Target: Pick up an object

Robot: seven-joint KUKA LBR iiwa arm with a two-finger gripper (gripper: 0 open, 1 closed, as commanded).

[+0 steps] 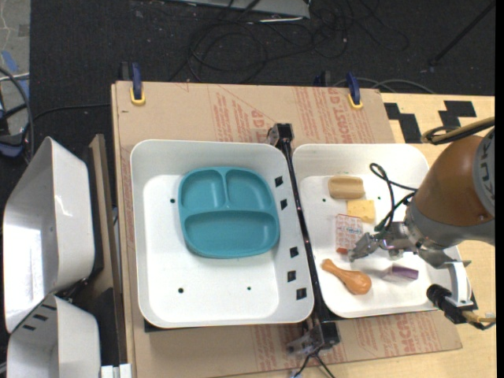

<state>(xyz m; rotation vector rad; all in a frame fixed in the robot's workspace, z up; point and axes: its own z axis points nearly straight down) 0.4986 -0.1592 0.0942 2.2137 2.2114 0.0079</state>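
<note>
While the grey arm (457, 187) reaches in from the right over the right-hand bin (409, 157), its hand (370, 246) sits low among the small objects there, just right of a red-and-white packet (346, 231). Whether the hand is spread or pressed together I cannot tell; nothing can be seen pinched in it.

Near it lie an orange wooden spoon (349, 276) just below, a yellow cheese-like slice (362, 209) and a tan bread-roll shape (346, 186) above, and a small purple piece (403, 273) to the right. The left bin (150, 211) holds a teal divided plate (228, 213). Both bins rest on a cardboard-covered surface (236, 109).

This looks like the approach or descent stage of a pick, likely aimed at the packet or the spoon. The next move calls for settling squarely over one item, closing on it, and lifting cleanly without dragging neighbours.
</note>
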